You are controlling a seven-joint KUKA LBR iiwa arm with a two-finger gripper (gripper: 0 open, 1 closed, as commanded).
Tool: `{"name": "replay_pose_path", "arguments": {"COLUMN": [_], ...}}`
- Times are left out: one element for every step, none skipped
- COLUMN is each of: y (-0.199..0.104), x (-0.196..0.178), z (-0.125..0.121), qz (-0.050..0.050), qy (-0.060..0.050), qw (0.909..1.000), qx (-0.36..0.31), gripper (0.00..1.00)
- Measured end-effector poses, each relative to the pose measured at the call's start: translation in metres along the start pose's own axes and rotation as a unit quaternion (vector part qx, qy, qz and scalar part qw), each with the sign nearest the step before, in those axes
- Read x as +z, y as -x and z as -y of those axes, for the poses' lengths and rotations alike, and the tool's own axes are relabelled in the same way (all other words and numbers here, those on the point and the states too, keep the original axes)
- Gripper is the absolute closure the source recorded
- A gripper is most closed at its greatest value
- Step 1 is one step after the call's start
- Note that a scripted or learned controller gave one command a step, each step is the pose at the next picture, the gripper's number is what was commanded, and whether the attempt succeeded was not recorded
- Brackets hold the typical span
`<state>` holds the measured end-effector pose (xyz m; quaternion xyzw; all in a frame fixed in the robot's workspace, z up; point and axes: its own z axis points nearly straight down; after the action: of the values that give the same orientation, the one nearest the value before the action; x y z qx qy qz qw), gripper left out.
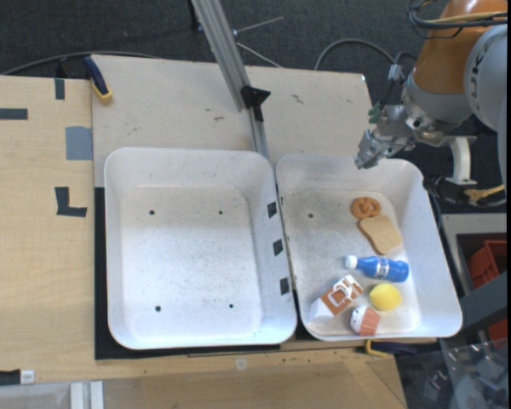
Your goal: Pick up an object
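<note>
The right bin held all the candidate objects; the left bin lay just beside it on the surface. The end effector hung over the far rim of the right bin, apart from every object, with nothing visible between its tips. Whether it stood wide or narrow could not be told from this view.

Object positions in the right bin:

- A small orange pretzel-shaped piece lay nearest the end effector, toward the bin's middle.
- A tan bread-slice shape lay touching or just beside the pretzel piece, on its near side.
- A blue bottle lay on its side, white cap pointing toward the left bin.
- A yellow lemon-like ball lay just beside the bottle, nearer the front wall.
- A small orange-and-white carton lay tilted near the front-left corner.
- A white and red-orange cup-like item lay at the front wall.

Handling judgement: all appeared to be toy-sized items, likely light and rigid plastic or foam.

- The bottle was probably smooth and free to roll; a grasp across its body, at mid-length, would suit it best.
- The ball would likely slip unless taken across its widest part.
- The bread shape lay flat and low, so it offered little to close on; its long edges were the best hold.
- The carton offered flat opposing faces and looked the most secure choice, though its neighbours crowded it.
</note>
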<state>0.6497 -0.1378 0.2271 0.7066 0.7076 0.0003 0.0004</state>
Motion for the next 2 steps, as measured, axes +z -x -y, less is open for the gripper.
{"name": "replay_pose_path", "arguments": {"y": [-0.055,-0.106], "x": [0.008,0.017], "z": [0.015,0.022], "qz": [-0.001,-0.001], "qy": [-0.002,-0.002], "qw": [1.0000,1.0000], "qx": [-0.002,-0.002], "gripper": [1.00,1.00]}}
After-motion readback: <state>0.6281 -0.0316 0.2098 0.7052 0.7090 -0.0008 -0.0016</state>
